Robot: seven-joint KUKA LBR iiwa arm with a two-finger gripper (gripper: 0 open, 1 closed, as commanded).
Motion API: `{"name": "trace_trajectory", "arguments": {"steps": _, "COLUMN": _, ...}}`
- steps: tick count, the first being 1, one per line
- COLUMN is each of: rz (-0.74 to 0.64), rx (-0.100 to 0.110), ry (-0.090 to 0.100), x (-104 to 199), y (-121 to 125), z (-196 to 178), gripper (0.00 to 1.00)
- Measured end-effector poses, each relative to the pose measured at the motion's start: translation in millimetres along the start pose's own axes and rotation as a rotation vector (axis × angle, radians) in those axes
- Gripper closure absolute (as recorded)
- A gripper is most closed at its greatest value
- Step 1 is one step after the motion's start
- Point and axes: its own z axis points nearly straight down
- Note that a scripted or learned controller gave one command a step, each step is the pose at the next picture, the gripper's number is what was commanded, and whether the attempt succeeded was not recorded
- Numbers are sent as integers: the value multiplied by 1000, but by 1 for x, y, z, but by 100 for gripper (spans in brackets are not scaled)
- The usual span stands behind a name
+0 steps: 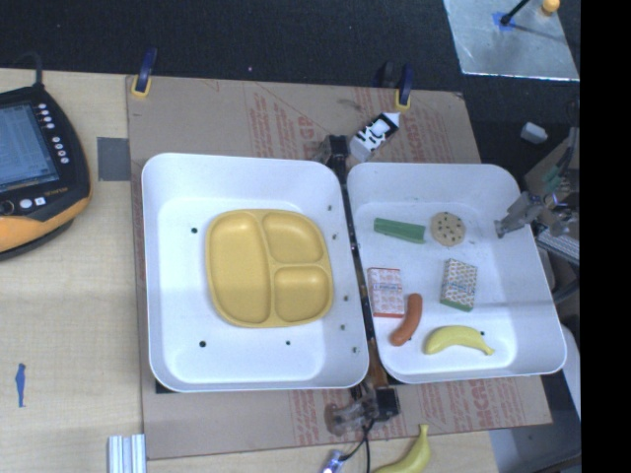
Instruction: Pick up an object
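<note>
The gripper [505, 227] is hanging at the far right rim of the right bin [493, 180], and I cannot tell how it is set. The things to pick are lying in that bin: a green stick [398, 230], a cookie [448, 228], a sausage [406, 319] and a banana [456, 340]. The sausage is touching a small packet [385, 291], so the gripper might be bumping both, and the round banana could be rolling away.

Pale wooden bench [59, 313] — dark floor [246, 18] beyond, perhaps carpet — cardboard sheet [296, 116] on top.
</note>
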Motion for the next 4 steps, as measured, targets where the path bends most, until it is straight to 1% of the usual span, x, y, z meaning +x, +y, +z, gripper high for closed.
{"name": "trace_trajectory", "arguments": {"steps": 1, "rz": -2, "rx": 3, "ry": 0, "x": 25, "y": 17, "z": 98, "gripper": 0}}
{"name": "trace_trajectory", "arguments": {"steps": 2, "rz": -3, "rx": 1, "ry": 0, "x": 54, "y": -13, "z": 95, "gripper": 0}}
{"name": "trace_trajectory", "arguments": {"steps": 3, "rz": -4, "rx": 1, "ry": -1, "x": 41, "y": 20, "z": 163, "gripper": 0}}
{"name": "trace_trajectory", "arguments": {"steps": 4, "rz": -1, "rx": 0, "ry": 0, "x": 70, "y": 69, "z": 162, "gripper": 0}}
